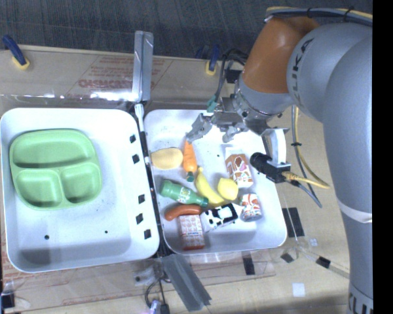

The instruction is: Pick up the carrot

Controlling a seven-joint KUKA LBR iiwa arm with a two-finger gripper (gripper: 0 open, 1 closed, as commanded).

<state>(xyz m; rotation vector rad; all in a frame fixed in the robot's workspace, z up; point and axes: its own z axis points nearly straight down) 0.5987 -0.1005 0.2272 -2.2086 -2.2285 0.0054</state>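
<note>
The carrot [190,159] is small and orange, lying upright in the picture in the upper left part of the right bin [268,237]. A pale yellow potato [166,157] touches its left side and a banana [206,188] lies just below it. My gripper [213,131] hovers over the bin's back part, just above and to the right of the carrot's top end. Its two grey fingers [196,128] stand spread apart, open, with nothing between them.
Crowded around the carrot are a green bottle [180,191], a lemon [227,188], a red sausage [182,210], two small cans [238,167], a carton [192,231] and a black-and-white item [223,216]. The left bin [13,250] holds a green divided tray [52,169].
</note>
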